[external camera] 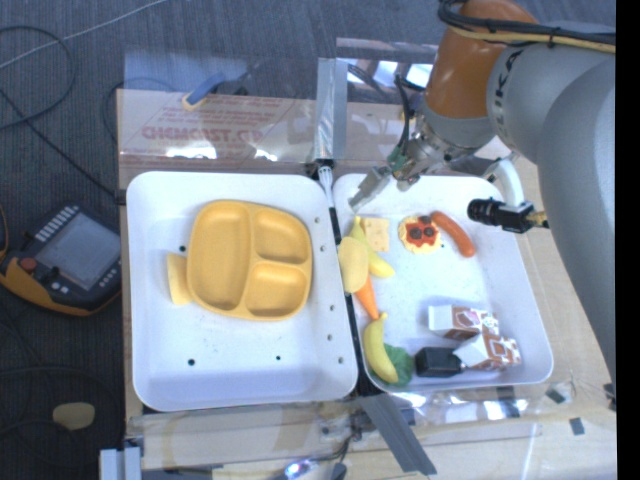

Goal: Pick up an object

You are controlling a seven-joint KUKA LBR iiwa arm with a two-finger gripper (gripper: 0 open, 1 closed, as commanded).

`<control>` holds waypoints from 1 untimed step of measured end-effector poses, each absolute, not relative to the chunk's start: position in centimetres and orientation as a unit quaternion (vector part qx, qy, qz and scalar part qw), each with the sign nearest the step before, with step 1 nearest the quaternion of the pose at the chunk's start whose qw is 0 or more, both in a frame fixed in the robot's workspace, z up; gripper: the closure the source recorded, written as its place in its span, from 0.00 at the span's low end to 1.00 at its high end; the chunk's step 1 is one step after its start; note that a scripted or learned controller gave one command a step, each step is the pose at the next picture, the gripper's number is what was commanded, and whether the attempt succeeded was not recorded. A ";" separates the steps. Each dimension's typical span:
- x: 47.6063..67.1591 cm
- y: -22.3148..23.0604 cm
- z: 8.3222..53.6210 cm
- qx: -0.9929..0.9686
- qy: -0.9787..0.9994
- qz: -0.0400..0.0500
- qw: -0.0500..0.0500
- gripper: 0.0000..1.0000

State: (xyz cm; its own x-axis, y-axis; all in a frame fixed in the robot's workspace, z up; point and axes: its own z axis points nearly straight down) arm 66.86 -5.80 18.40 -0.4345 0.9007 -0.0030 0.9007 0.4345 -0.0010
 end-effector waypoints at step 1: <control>61.6 -14.9 10.3 0.608 0.794 -0.002 0.000 0.00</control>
